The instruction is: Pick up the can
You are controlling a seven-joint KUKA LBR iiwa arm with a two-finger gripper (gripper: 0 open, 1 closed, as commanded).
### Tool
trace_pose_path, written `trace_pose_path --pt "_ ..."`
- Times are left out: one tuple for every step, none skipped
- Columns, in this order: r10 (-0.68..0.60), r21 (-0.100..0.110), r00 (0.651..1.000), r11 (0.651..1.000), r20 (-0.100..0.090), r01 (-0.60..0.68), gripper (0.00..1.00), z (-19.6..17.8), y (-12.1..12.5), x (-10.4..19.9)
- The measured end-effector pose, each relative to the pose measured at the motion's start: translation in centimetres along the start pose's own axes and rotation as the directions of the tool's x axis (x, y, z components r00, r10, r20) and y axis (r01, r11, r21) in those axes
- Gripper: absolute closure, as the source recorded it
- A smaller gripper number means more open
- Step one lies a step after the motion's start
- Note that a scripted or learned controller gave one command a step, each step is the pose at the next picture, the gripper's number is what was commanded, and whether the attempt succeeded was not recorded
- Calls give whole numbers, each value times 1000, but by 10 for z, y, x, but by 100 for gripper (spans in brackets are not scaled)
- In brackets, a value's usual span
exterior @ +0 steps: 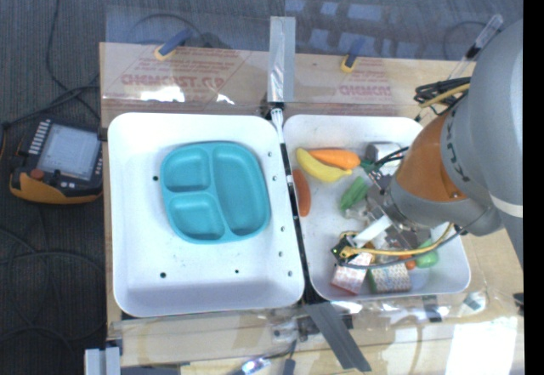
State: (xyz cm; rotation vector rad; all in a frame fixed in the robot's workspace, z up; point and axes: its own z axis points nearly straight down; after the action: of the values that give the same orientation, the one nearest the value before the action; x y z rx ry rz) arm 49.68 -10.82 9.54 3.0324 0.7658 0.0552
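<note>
The can (390, 278), with a speckled multicoloured label, lies on its side near the front wall of the right bin (374, 128). My gripper (375, 218) hangs low over the middle of that bin. It is just behind and slightly left of the can, and the wrist hardware hides its tip. I see nothing held in it.
A pink-and-white box (348, 279) sits right beside the can on its left. A banana (316, 167), carrot (336, 159) and green pepper (354, 193) lie at the back, a red-orange sausage shape (302, 192) by the left wall, and a green object (427, 259) to the right. The left bin holds a teal divided plate (215, 190).
</note>
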Motion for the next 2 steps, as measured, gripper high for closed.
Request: trace_pose_path --pt "240 19 971 971 27 -240 0 7 82 5" --pt "201 45 979 978 40 -203 0 -2 141 59"
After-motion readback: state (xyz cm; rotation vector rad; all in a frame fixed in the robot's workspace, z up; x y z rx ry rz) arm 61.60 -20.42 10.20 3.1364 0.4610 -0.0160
